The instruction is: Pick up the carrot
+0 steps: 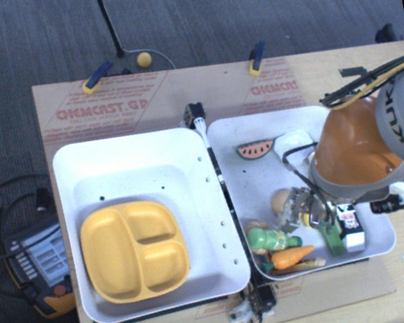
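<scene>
On the left, the shallow white plastic bin [80, 170] holds a yellow divided plastic plate [133, 248] and nothing to do with the job in hand. In the second white bin [232, 190], to its right, things crowd the near edge: a green lumpy toy vegetable [270, 240], and just in front of it the small orange carrot with a green tip [291, 258], lying flat on the bin floor near the front wall. Farther back sits a slice-shaped watermelon toy [255, 150] (well apart from the rest). Above and to the right of the carrot hangs the metal pincer [303, 208], low over the bin, with the grey and orange arm [355, 149] behind it; whether it is spread or closed I cannot tell, but nothing orange shows in it. By the look of it the pick is not yet made: the carrot rests untouched, and the pincer must come nearer the front wall, close on it and lift, with the green vegetable an awkward neighbour.
</scene>
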Robot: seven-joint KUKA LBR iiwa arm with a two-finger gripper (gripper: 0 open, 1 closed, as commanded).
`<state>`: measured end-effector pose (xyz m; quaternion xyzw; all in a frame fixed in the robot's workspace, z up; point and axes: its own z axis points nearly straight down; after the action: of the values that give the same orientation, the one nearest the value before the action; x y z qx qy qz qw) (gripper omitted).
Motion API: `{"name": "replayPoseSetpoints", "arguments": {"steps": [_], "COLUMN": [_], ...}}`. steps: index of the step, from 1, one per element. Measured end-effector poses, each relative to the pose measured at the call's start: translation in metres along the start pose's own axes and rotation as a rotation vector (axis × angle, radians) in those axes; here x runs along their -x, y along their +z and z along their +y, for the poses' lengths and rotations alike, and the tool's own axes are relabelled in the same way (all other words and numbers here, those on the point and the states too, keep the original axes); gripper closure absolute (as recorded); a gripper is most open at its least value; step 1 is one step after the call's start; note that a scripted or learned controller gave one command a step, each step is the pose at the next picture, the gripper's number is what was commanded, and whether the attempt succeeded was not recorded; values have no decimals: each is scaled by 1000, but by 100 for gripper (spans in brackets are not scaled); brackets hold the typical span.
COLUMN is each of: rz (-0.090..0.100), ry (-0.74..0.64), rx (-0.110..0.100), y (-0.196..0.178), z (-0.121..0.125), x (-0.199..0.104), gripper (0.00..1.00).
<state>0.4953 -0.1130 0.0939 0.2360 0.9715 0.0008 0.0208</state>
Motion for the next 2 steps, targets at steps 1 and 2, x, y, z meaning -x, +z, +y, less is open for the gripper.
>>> {"name": "replayPoseSetpoints", "arguments": {"steps": [1, 2], "rz": [8, 6], "ry": [262, 279], "rx": [-8, -11], "y": [1, 1], "z": [2, 4], "x": [-5, -6], "gripper": [100, 100]}}
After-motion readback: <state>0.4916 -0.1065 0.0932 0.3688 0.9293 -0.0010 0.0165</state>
